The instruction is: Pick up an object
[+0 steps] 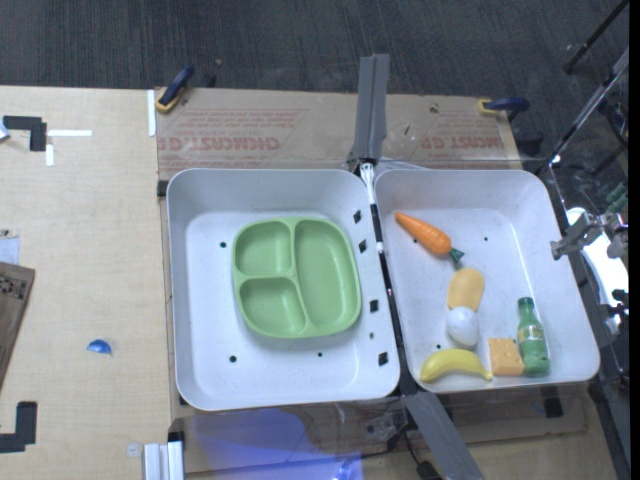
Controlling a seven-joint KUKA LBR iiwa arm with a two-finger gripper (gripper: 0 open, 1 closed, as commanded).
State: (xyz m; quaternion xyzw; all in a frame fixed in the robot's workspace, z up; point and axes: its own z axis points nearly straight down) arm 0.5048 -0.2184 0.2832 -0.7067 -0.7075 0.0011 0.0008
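Six things, one of each, are lying in the right bin [520, 193].
You are seeing carrot [423, 233], yellow lump [466, 290], white ball [461, 325], banana [454, 367], orange block [505, 356] and green bottle [531, 336], all left of the blurred jaws; their spread you cannot tell.

Arm [598, 232] indistinct at right edge, pose unclear

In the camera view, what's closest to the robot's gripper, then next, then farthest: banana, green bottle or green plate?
1. Green bottle, nearest the gripper, right side of the right bin.
2. Banana, front of that bin.
3. Green plate, in the left bin.
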